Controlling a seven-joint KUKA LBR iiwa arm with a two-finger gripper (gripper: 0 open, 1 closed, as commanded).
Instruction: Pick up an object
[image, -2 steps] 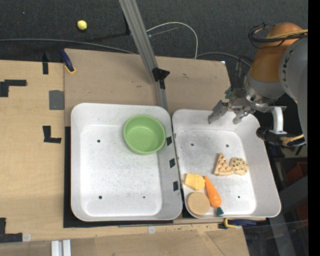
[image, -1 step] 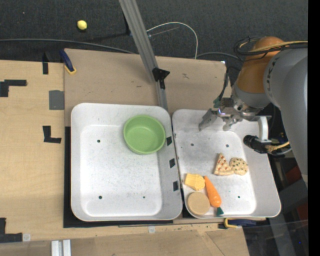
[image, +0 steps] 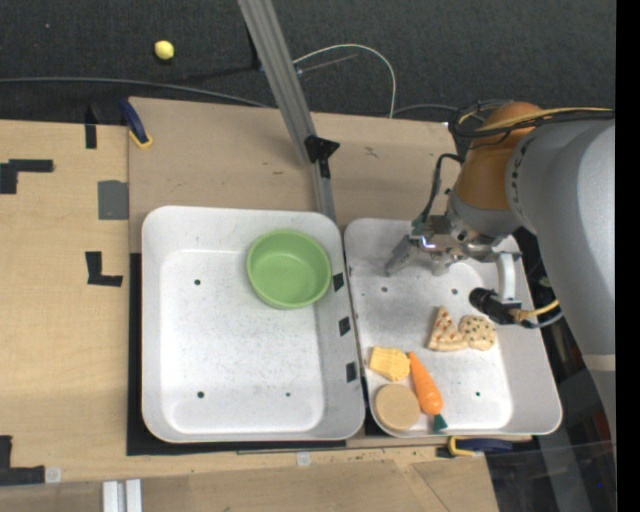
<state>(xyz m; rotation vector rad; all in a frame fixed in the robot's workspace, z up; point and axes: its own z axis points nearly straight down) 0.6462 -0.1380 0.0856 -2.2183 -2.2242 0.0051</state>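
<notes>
Camera view: 2 white bins side by side on a wooden bench. The left bin (image: 180, 330) has 1 green bowl (image: 289, 267), upright, near its upper right corner, close to the divide between the bins.

The right bin (image: 390, 300) carries the rest, all in its lower half. A toy pizza slice (image: 444, 330) lies right of centre, with a cookie (image: 478, 332) touching or just beside its right edge. Lower left: a yellow cheese block (image: 389, 363), an orange carrot (image: 426, 388) with a green tip slanting down beside it, and a tan round disc (image: 397, 407) at the bottom edge, with the carrot touching or overlapping its right side.

The grey arm (image: 570, 240) comes in from the right, orange band (image: 490, 170) above the wrist. The gripper (image: 432, 255) sits over the upper part of the right bin, well apart from the pizza slice and the other toys. A grey finger (image: 400, 257) slants out to the left above bare bin floor. Jaws: cannot tell if apart or together, nothing seen between them.

A grey pole (image: 285, 85) slants from the top edge down to the gap between the bins. A small yellow ball (image: 164, 49) lies on the dark floor, top left.
</notes>
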